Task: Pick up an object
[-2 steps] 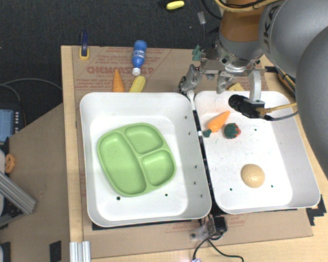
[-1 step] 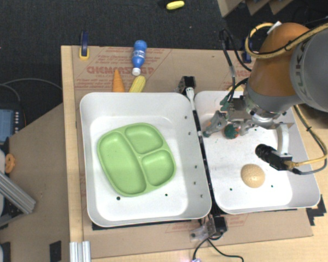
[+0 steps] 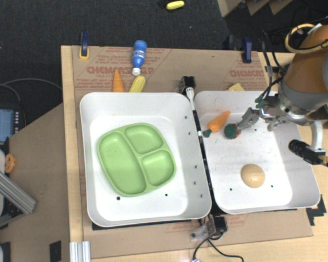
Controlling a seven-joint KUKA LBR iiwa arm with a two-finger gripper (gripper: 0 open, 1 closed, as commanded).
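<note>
The gripper was seen low in the right bin, at three o'clock of a small green-and-red object. Whether anything was pinched could not be told. The approach step was judged underway; closing and lifting were next required.

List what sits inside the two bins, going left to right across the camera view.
Green divided plate → carrot → small green and red ball → tan round ball, with the gripper beside the small ball.
</note>
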